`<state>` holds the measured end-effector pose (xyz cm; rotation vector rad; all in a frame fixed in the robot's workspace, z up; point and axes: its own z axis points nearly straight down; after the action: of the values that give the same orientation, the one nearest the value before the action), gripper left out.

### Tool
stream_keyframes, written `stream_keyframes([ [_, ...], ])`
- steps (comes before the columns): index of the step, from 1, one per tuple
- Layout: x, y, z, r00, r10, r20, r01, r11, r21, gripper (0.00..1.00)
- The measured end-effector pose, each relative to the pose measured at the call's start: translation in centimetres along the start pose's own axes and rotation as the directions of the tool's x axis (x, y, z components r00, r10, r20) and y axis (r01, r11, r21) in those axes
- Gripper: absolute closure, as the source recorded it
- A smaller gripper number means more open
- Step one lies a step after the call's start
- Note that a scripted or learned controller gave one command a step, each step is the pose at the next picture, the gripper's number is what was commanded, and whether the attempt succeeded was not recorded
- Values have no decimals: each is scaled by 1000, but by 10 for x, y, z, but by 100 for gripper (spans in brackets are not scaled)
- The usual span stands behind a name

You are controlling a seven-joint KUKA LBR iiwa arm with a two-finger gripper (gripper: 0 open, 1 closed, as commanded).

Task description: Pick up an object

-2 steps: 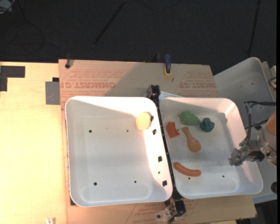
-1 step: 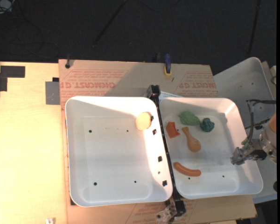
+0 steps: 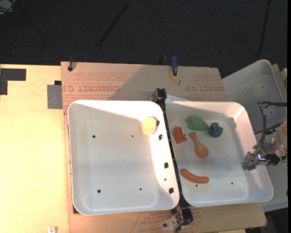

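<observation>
Pale yellow, a ball [image 3: 149, 126] rests against the left bin's [image 3: 87, 198] right wall. Scattered for picking, the right bin [image 3: 242, 111] holds an orange sausage [image 3: 194, 176], a green lump [image 3: 197, 123] and others. At its right rim hovers the gripper [image 3: 254, 160], seemingly empty; its spread I cannot tell.

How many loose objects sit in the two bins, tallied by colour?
Yellow: 1, the ball in the left bin.
Green: 2, the leafy piece and the teal lump.
Orange or red: 3, the red block, the drumstick, the sausage.
Total: 6.
</observation>
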<state>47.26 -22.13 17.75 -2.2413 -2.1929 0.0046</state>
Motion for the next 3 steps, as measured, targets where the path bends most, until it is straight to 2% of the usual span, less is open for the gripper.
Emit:
stream_keyframes([
  [3,-3,1,-28,1000,-4,3,4,1000,-3,100],
])
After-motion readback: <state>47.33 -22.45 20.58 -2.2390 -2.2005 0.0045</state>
